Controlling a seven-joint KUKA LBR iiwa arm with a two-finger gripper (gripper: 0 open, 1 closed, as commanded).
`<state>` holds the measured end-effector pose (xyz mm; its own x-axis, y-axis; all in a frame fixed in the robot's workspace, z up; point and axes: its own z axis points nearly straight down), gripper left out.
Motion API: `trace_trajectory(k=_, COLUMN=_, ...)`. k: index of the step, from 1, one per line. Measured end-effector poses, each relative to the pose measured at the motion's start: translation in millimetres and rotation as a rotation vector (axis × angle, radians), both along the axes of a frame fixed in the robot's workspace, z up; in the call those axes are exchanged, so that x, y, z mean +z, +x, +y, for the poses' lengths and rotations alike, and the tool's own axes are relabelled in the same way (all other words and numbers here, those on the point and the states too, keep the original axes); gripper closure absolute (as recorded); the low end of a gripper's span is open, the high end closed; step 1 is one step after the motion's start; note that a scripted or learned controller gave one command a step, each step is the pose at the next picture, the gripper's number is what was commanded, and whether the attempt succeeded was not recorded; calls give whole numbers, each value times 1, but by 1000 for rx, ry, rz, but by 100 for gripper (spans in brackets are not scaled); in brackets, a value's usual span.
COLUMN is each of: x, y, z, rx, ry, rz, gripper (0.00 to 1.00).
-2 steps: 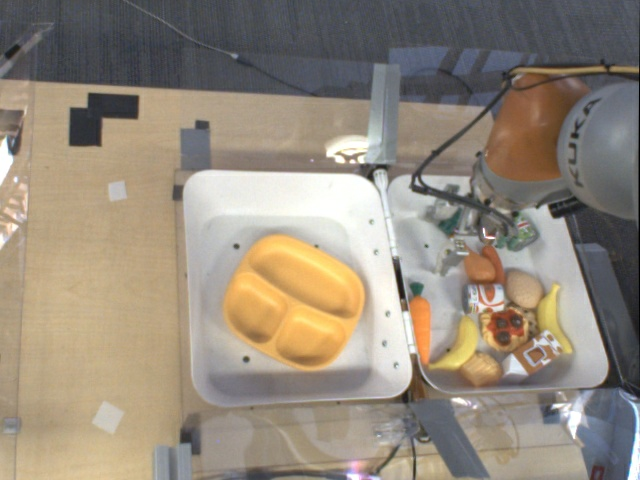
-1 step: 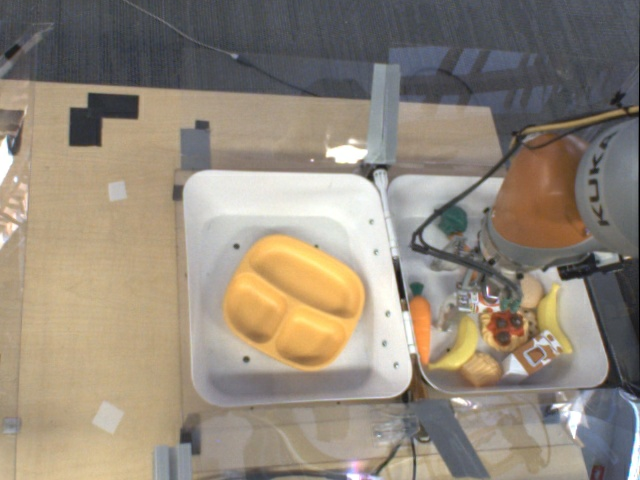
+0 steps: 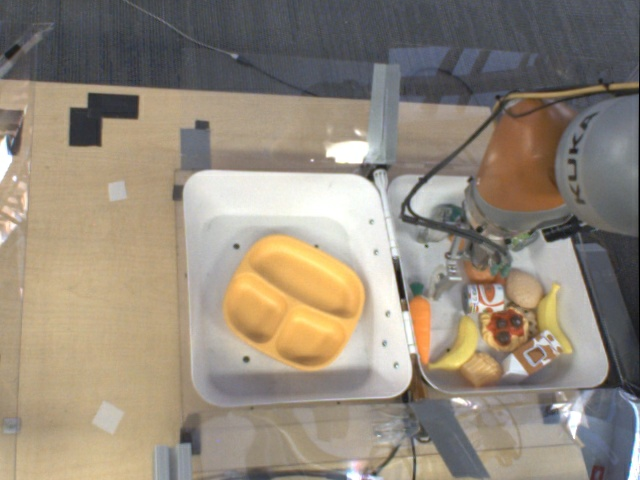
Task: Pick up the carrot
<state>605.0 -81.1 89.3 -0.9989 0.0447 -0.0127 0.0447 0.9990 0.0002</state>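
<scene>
The carrot (image 3: 421, 328) lies lengthwise in the right bin (image 3: 590, 363), hard against that bin's left wall, its green top pointing away from the camera. Just right of the carrot's lower end sits a banana (image 3: 459, 346), and beyond that a small waffle-like piece (image 3: 481, 369) near the bin's front rim. Farther right of the carrot are a slice of toy pizza (image 3: 507, 326), a pale egg-shaped item (image 3: 524, 289), a second banana (image 3: 553, 317) and a red-and-white carton (image 3: 541, 352).

The gripper (image 3: 470, 264) hangs over the right bin, up and to the right of the carrot's green top, near it but apart from it. The arm's grey and orange body covers much of it, so whether the jaws stand open or closed cannot be told; nothing seems to be held in them.

Left of the carrot, across the wall, the left bin (image 3: 215, 368) holds a yellow divided plate (image 3: 291, 300) with three compartments. Both bins rest on the counter (image 3: 90, 298).
</scene>
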Motion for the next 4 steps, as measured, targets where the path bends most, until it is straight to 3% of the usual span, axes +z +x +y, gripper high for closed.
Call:
trace_trajectory(k=1, x=1, y=-49, z=-2, rx=39, ry=-1, rz=-3, gripper=0)
trace_trajectory(k=2, x=102, y=-102, z=57, rx=17, ry=2, rz=-8, gripper=0)
trace_trajectory(k=3, x=96, y=-105, z=61, rx=131, ry=-1, rz=3, gripper=0)
trace_trajectory(k=4, x=1, y=-77, z=-3, rx=130, ry=-3, rz=-8, gripper=0)
